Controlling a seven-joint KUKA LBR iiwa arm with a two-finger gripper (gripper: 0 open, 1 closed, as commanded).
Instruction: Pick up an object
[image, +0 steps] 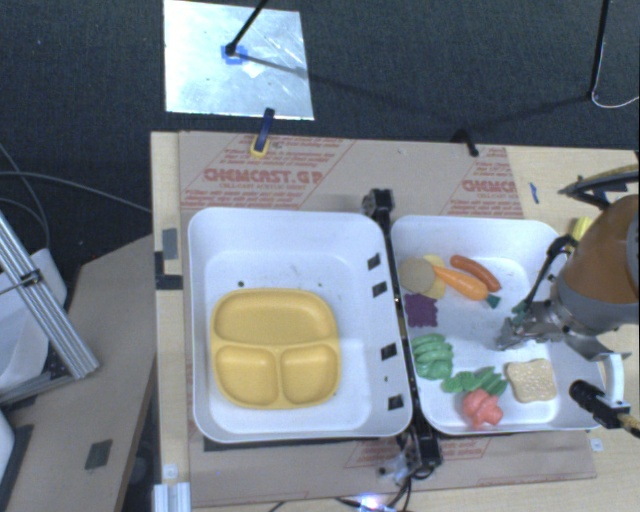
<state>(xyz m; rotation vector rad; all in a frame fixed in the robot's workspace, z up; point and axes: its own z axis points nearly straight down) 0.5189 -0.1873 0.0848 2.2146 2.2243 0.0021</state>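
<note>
Two shallow white bins were seen side by side on the desk (330, 160). In the left bin (250, 235) a yellow compartment tray (276, 347) lay flat, its long axis running left to right.

The toy food was gathered in the right bin (520, 250). An orange carrot (461, 283) and a red sausage (474, 270) lay next to each other at the far side, both with their long axes slanting from far left to near right. Just left of them sat a pale round piece (414, 272), with a purple piece (421, 311) nearer. A green leafy piece (433, 355), a green pod (476, 380), a red strawberry-like piece (482, 407) and a slice of bread (531, 380) lay along the near side.

The gripper (512, 332) was lowered into the right bin from the right, over bare bin floor just far of the bread. Nothing was seen between its fingers; whether they were apart or together could not be told.
</note>
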